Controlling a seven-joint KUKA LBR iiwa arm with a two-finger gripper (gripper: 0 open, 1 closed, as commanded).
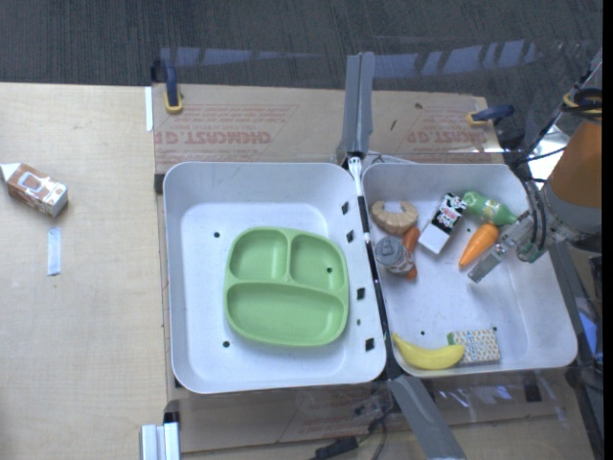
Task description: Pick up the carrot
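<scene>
The gripper (490, 262) is low inside the right bin (536, 353), near its right wall, and it points toward the middle of the bin. How far it is open I cannot tell, because its tip looks like one grey piece from this angle, and nothing is seen inside it. The carrot (478, 243) lies just beside the gripper, on its upper left side, so close that they seem to touch, though I cannot be sure of this. The carrot is tilted, with the orange body going down to the left and the green top (482, 205) going up toward the far wall. Left of the carrot there is a small black and white carton (442, 223). Further left, near the wall between the bins, a round bread roll (394, 216) lies above a small grey can (390, 252) with something red-orange beside it. At the near side of this bin a banana (428, 354) lies next to a speckled flat sponge-like piece (477, 345). The left bin (187, 286) contains a green plate (285, 287) with three compartments. Outside the bins, on the wooden bench (77, 353) at the far left, there is a small box (36, 190).
</scene>
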